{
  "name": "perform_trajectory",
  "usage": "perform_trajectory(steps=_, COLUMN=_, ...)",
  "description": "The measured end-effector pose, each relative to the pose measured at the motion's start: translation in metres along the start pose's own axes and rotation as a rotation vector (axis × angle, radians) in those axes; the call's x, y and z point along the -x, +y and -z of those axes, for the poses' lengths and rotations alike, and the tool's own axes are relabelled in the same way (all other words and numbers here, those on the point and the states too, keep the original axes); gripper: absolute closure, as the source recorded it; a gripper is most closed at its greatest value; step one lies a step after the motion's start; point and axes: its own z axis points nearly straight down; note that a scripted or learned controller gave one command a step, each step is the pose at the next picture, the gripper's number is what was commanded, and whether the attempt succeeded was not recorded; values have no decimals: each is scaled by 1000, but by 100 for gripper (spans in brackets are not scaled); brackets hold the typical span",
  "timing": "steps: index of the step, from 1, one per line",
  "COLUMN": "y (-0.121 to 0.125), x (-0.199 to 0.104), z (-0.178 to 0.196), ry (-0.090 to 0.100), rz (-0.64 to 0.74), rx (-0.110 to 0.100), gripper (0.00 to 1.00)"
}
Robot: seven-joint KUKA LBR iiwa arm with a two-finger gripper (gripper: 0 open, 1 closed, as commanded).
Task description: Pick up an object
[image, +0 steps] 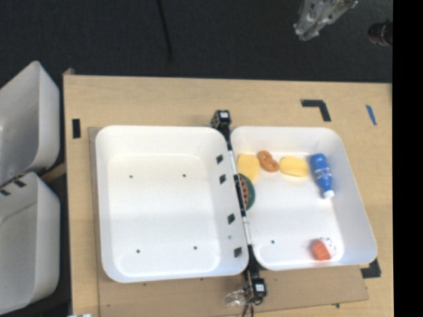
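The right bin (344,152) holds several objects. A blue bottle (321,174) lies near its right wall. A yellow lemon-shaped piece (293,166) and an orange pretzel-like piece (267,160) lie beside a pale yellow piece (248,166). A dark round green-and-red item (246,192) rests against the divider. A small red and white object (322,249) sits in the near right corner. My gripper (310,26) hangs high at the top right, beyond the bench's far edge and well away from the bins, with nothing seen in it.
The left bin (158,269) is to the left of the divider. White containers (23,177) stand at the far left edge. Black and blue tape marks (317,107) lie on the tan bench behind the right bin.
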Motion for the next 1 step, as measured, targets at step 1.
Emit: perform_trajectory(steps=1, y=-20, x=99, z=22, ry=-5, rz=-15, rx=-17, gripper=100)
